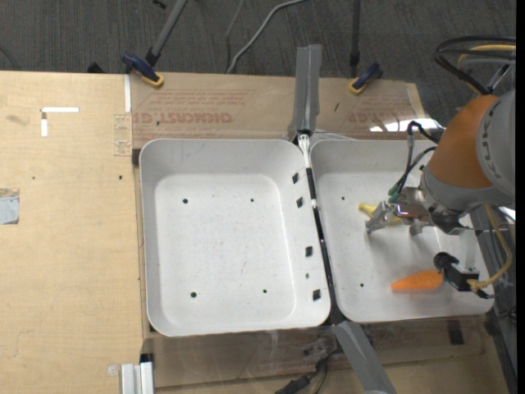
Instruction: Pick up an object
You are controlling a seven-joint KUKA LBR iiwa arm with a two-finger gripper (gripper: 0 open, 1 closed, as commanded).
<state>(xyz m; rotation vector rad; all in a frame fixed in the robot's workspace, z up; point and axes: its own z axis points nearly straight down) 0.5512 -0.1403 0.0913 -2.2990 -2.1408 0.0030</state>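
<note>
An orange carrot-shaped object (417, 282) lies near the front of the right bin (349, 261). A small yellow object (367, 208) rests on the bin floor further back, towards the middle divider. My gripper (398, 225) hangs low over the right bin between the two. Its fingers are spread apart and nothing is between them. The left fingertip (377, 222) is right beside the yellow object, but I cannot tell whether it touches it. The carrot lies apart from the gripper, in front of it.
The left bin (164, 220) stands next to the right one, with a raised divider (312, 212) where their rims meet. Cardboard (213, 109) lies behind the bins, held by clamps. The grey and orange arm (472, 150) covers the right bin's right side.
</note>
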